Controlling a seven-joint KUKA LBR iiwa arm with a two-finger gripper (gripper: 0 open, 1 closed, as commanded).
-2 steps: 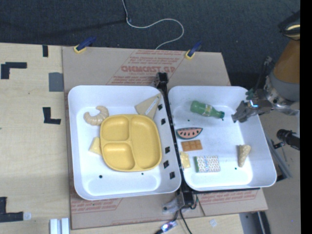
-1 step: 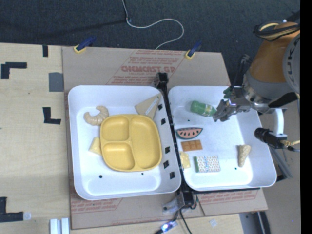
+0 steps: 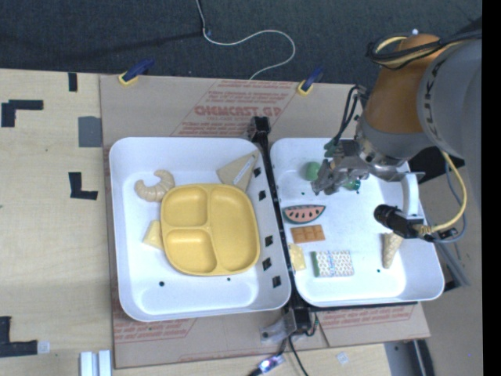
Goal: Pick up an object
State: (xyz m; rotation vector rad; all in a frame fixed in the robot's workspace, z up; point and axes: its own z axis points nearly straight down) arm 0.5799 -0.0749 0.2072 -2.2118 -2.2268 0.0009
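Note:
My gripper hangs low over the back left part of the right bin, at the end of the grey arm with its orange band. A small green object lies just to its left, partly hidden by the gripper. Closer to the front are a watermelon slice, a brown waffle piece, a small yellow piece and a green-and-white patterned packet. An ice cream cone lies at the right.
The left bin holds a yellow divided plate, a beige croissant shape, a tan wedge and a yellow wedge. A black divider runs between the bins. A black fitting on the arm overhangs the right bin.

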